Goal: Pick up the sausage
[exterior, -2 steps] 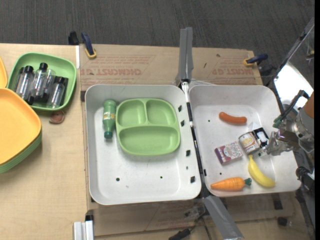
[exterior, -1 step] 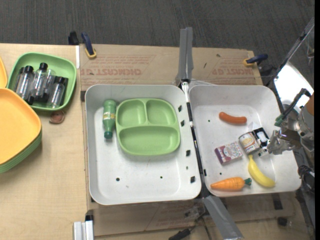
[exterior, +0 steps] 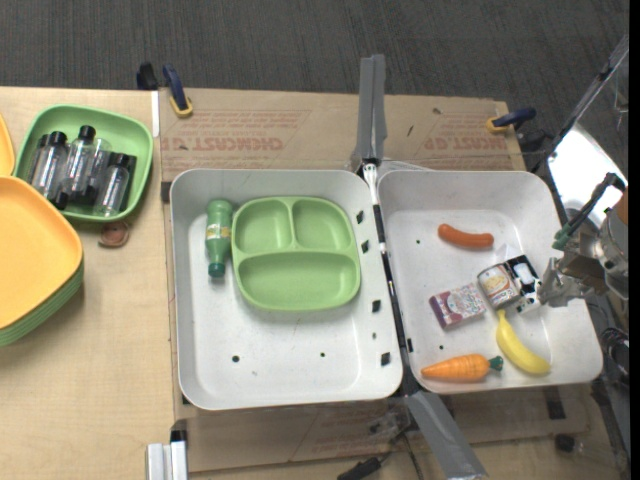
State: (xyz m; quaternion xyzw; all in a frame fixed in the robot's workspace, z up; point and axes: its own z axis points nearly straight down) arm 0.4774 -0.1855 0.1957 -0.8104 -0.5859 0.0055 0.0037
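A: Sausage (exterior: 465, 236) first, where is it?

B: In the right bin (exterior: 400, 268), toward the upper part of it, lying flat on the white floor with bare space all round. Nothing touches it, which should make it an easy thing to approach from above.

A: And the tool (exterior: 545, 290)?

B: At the right edge of the frame, low over the right side of that same bin, below and to the right of the sausage. It sits just beside a small packet (exterior: 498, 284) and a purple pouch (exterior: 458, 305), with the banana (exterior: 522, 349) just below. The sausage is apart from it, not between anything.

A: Open or closed?

B: Too small and cluttered there to judge, so I cannot tell.

A: What else is about?

B: A carrot (exterior: 460, 369) at the bottom of the right bin. The left bin (exterior: 190, 348) holds a green divided plate (exterior: 296, 253) with a green bottle (exterior: 218, 236) lying along its left side. On the tabletop (exterior: 90, 408), upper left of the frame, a green tray (exterior: 85, 163) keeps several small bottles together, and orange plates (exterior: 30, 268) are stacked below it.

A: So how far along?

B: By my reckoning, the pick is not yet done; the tool would need to shift up and leftward to stand over the sausage.
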